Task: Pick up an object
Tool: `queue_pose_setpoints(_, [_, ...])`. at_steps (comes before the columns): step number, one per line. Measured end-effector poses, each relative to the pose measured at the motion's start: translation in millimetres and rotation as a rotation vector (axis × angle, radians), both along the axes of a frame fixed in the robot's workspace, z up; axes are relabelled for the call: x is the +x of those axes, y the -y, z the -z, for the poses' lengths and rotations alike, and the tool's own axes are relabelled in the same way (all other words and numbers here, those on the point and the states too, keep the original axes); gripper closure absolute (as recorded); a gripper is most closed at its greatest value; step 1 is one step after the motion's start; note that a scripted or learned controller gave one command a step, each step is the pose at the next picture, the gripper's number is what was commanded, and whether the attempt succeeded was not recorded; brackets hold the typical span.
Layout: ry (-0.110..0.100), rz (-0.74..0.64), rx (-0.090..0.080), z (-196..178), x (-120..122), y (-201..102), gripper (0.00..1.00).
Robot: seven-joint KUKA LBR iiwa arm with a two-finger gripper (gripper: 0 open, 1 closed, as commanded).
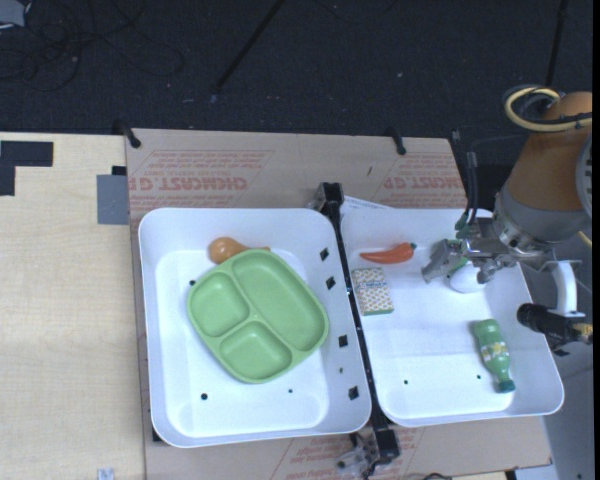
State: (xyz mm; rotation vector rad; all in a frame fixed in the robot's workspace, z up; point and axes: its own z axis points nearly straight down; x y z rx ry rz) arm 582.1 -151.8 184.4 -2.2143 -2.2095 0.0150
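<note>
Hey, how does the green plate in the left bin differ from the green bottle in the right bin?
The green plate is broad and flat with three compartments; the green bottle is small, narrow and lying on its side. The plate is a plain pale green, while the bottle carries a lighter label. The plate fills much of the left bin; the bottle takes up one corner of the right bin. Both are green and sit apart from the gripper.

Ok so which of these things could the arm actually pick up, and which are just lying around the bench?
Belonging to the job:
hand, over the right bin
red chili pepper
small patterned packet
green bottle
green divided plate
orange object behind the plate

Just lying about:
left bin
cardboard sheet
wooden bench top
</note>
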Motion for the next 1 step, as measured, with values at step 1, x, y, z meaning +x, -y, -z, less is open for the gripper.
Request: queue_pose_setpoints(1, [0.013, -0.002, -0.002, -8.4, 3.0, 0.1, 0.0])
